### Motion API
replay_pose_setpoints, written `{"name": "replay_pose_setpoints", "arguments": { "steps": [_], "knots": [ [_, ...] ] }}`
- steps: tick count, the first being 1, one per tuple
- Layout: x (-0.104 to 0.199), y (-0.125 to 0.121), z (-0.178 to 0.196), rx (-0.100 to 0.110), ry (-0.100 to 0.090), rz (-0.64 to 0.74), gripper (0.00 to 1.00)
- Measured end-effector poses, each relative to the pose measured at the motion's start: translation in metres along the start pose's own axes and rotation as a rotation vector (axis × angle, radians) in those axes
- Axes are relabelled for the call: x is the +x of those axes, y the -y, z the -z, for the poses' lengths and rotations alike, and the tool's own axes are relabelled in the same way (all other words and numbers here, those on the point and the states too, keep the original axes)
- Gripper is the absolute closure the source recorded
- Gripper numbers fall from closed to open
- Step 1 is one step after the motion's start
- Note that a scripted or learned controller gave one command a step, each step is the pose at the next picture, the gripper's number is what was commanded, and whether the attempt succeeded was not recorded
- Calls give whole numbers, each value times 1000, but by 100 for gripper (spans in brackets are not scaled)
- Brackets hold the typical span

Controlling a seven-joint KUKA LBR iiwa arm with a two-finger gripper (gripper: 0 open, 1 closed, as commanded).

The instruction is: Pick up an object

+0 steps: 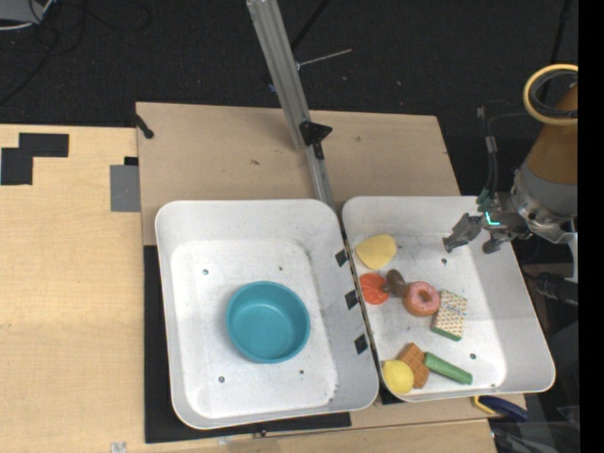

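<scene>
My gripper hangs over the upper right part of the right bin, its two dark fingers spread apart with nothing between them. Below and to its left lie the toy foods: a yellow lemon-like piece, a red tomato, a brown piece, a pink donut, a waffle-patterned wafer, a green stick, an orange cracker and a small yellow fruit. None of them touches the gripper.
A teal bowl sits in the left bin. A slanted metal rail runs from the back down to the divide between the bins. The arm's orange-banded wrist stands at the right edge.
</scene>
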State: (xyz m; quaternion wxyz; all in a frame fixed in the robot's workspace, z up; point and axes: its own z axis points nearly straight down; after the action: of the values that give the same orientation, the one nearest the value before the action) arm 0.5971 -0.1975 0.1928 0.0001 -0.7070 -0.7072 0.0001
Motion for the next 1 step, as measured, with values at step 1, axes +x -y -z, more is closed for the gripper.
{"name": "replay_pose_setpoints", "arguments": {
  "steps": [1],
  "knots": [
    [0, 0, 0, 0, 0, 0, 0]
  ]
}}
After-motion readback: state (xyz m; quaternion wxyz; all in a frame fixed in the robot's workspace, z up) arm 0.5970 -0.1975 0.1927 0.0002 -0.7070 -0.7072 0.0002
